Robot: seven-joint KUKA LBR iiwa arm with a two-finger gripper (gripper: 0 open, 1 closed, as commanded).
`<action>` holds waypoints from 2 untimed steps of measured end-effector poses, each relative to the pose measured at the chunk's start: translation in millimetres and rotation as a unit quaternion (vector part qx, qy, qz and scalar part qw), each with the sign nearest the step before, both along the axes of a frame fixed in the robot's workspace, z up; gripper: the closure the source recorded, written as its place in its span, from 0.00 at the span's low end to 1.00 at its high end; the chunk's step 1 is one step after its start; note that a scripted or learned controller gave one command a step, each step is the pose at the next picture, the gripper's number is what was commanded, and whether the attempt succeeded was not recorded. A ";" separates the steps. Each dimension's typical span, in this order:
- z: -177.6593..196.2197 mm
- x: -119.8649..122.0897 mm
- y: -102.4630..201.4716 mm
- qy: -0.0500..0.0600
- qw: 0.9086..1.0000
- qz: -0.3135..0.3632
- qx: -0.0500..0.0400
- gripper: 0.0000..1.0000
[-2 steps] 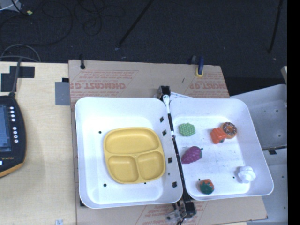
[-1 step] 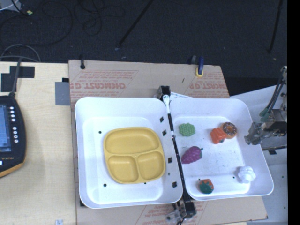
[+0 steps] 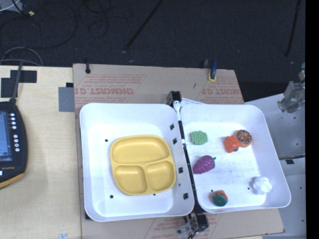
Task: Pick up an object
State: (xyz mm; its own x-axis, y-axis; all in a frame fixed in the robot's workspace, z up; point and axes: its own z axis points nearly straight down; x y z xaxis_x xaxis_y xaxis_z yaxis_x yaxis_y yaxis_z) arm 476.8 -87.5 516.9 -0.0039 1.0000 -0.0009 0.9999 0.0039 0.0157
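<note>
From above we see five small things scattered in the right bin (image 3: 271,133): a green ball (image 3: 199,137), an orange piece (image 3: 231,144) touching a doughnut (image 3: 243,138), purple grapes (image 3: 203,164), a white lump (image 3: 261,185) and a red and green toy (image 3: 219,198). The left bin (image 3: 94,133) bears a yellow divided plate (image 3: 143,164). At the right edge we catch a grey piece of the arm (image 3: 291,96), well apart from every item and up and to the right of them, so the orange piece and doughnut look nearest; the state of the jaws we cannot tell.
</note>
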 end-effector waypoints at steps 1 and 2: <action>-136.3 -2.1 34.4 0.014 1.000 -0.001 0.001 1.00; -141.2 25.3 111.4 0.009 1.000 0.001 0.001 1.00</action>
State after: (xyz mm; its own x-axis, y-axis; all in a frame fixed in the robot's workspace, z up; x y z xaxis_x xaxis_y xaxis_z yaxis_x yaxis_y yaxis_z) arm 502.1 23.9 375.6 -0.0069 1.0000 0.0019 1.0000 0.0069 -0.0023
